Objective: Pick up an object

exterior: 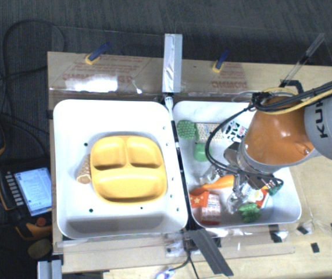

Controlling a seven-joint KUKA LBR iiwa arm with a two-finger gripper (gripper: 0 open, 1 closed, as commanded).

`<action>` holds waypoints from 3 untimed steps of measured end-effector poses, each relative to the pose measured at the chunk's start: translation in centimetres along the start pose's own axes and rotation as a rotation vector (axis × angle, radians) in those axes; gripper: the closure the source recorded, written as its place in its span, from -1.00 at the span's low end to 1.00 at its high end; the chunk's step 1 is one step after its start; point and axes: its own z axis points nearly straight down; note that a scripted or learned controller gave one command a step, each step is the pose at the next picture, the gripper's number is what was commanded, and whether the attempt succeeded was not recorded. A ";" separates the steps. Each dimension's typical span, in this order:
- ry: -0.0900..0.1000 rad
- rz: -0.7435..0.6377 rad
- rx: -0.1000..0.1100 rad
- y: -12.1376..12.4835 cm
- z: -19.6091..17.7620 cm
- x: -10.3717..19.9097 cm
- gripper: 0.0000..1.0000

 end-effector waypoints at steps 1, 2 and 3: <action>0.009 0.036 -0.011 -3.7 1.2 -6.0 -1.00; 0.028 -0.196 -0.045 -10.3 1.6 -10.0 -1.00; 0.017 -0.192 -0.042 -10.3 0.5 -10.4 1.00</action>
